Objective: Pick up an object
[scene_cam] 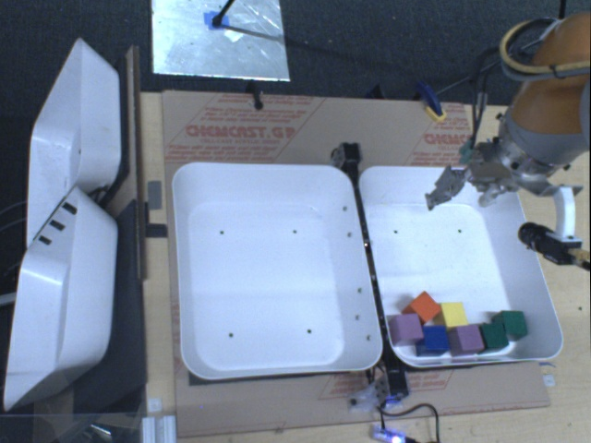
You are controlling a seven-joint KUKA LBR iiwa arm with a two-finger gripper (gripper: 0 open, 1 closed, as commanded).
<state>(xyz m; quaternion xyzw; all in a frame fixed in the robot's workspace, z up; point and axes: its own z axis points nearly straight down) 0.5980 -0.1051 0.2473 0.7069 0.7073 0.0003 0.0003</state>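
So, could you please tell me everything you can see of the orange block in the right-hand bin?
The orange block is a small cube with a matte, evenly coloured surface, material unclear. It sits turned so a corner points up the view, at the near end of the right bin, topping a huddle of blocks. It touches the purple block on its left and the yellow block on its right, with the blue block just below. The gripper is far off, above the bin's far end.

You see a rounded grey arm (545, 132) with an orange band (552, 63) above the wrist (shiny, curved), ending in a metal gripper (459, 186); black cables (480, 81) run alongside.
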